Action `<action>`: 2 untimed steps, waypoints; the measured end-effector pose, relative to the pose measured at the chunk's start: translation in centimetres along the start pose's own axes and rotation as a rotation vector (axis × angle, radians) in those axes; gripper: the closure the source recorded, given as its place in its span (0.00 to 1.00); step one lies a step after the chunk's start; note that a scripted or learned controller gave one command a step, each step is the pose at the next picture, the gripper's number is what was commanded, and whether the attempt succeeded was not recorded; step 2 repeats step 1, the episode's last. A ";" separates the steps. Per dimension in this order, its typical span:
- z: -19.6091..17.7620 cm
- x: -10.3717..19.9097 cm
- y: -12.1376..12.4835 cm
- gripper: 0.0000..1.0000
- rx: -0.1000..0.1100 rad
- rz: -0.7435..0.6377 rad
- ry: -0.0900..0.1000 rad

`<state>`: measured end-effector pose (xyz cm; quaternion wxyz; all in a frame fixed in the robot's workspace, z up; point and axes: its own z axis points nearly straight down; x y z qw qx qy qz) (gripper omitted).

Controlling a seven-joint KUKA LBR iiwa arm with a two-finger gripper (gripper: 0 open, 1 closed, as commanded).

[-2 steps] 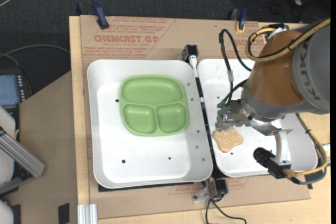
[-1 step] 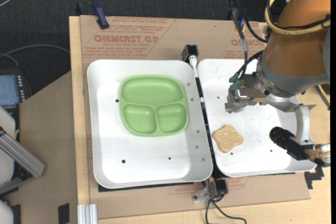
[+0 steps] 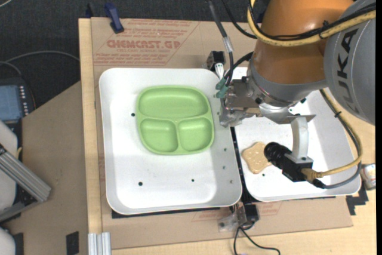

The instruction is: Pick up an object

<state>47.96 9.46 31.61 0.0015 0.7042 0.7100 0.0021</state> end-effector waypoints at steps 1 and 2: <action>-18.7 -3.1 0.1 1.00 -0.016 0.009 0.002; -18.7 -3.1 0.1 1.00 -0.016 0.009 0.002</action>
